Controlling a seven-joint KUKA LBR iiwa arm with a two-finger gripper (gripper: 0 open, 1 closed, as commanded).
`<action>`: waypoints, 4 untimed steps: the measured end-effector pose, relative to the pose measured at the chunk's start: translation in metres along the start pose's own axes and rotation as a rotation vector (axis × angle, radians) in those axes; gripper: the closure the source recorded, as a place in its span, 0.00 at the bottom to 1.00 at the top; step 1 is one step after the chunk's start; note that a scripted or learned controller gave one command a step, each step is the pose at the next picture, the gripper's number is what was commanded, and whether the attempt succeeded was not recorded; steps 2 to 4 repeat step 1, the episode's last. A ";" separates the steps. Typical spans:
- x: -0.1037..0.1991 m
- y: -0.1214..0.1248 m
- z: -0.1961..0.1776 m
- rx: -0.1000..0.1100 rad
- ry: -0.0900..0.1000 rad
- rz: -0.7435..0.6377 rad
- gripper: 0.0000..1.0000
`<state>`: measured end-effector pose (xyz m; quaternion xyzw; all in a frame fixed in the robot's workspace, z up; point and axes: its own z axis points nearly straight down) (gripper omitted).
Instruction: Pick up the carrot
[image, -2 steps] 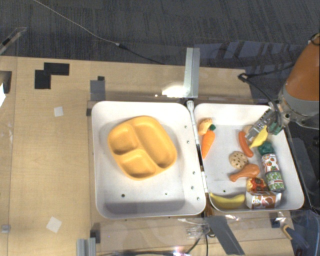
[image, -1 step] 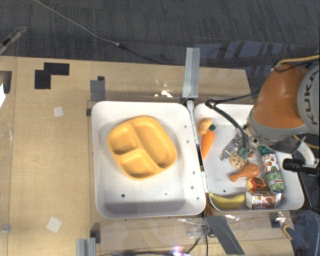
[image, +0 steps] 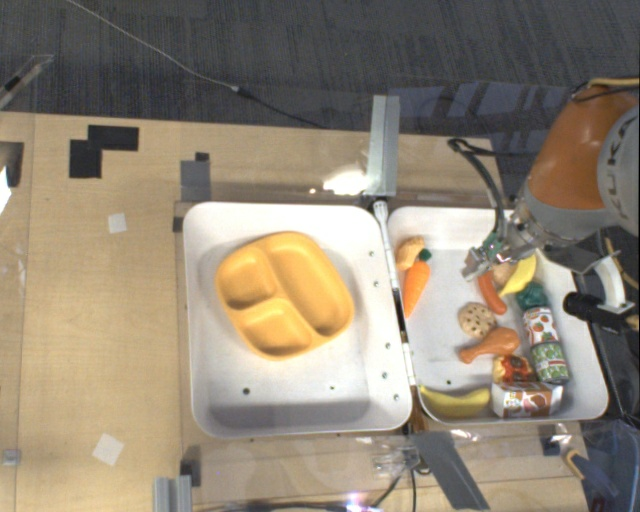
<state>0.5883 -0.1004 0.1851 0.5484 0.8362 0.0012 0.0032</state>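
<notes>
One carrot (image: 415, 282) at right bin's left wall, well apart from pincer (image: 487, 258); pincer state unclear.

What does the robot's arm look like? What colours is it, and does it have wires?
The arm is chunky and rounded, with a big orange band above a grey wrist part. At its tip sits a small silvery metal gripper with tiny green and red bits on it. A black cable loops along beside the arm.
</notes>
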 end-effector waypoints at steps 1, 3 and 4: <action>0.026 -0.054 -0.083 -0.002 -0.001 0.289 1.00; 0.026 -0.054 -0.083 -0.002 -0.001 0.289 1.00; 0.026 -0.054 -0.083 -0.002 -0.001 0.289 1.00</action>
